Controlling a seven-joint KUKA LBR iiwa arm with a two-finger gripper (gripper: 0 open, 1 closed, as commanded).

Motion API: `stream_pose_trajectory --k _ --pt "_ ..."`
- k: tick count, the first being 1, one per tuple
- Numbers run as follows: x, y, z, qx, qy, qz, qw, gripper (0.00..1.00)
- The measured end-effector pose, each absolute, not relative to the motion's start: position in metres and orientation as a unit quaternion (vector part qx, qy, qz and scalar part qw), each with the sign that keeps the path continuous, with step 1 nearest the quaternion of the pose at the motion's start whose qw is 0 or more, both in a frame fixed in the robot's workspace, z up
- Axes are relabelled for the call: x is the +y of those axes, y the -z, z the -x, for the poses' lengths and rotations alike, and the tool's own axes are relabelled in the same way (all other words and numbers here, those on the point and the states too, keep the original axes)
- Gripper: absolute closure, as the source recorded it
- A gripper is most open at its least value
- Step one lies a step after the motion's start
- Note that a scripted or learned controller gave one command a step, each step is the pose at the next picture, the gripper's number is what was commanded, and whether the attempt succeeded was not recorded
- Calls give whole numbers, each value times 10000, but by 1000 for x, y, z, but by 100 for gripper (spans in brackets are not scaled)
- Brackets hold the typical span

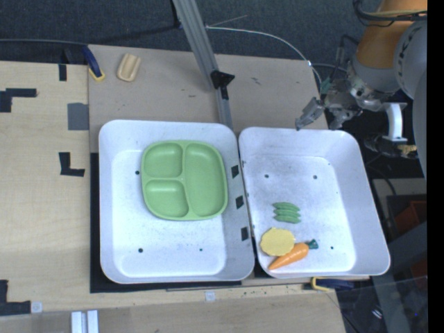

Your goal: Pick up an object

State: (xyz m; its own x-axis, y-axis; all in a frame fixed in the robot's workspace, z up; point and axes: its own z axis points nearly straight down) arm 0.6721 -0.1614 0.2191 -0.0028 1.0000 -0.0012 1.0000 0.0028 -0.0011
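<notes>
Carrot (289,254), yellow slice (277,241) and green pods (286,212) are lying untouched in the right bin (361,179), with the hand (320,112) hovering off its far rim, apparently holding nothing, grip width unclear; picking not started.

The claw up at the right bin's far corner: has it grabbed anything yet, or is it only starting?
Nothing looks done yet. The claw hangs above the right bin's far rim, apart from the toys. The carrot, yellow disc and green pea pod lie in that bin. Reaching, gripping and lifting are all left.
</notes>
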Motion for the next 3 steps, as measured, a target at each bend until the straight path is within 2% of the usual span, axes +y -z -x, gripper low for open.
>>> stream_pose_trajectory --k 1,3 --pt "-161 -219 -672 7080 11 -7062 0 0" --pt "-165 -107 -672 7078 30 -7064 -23 0"
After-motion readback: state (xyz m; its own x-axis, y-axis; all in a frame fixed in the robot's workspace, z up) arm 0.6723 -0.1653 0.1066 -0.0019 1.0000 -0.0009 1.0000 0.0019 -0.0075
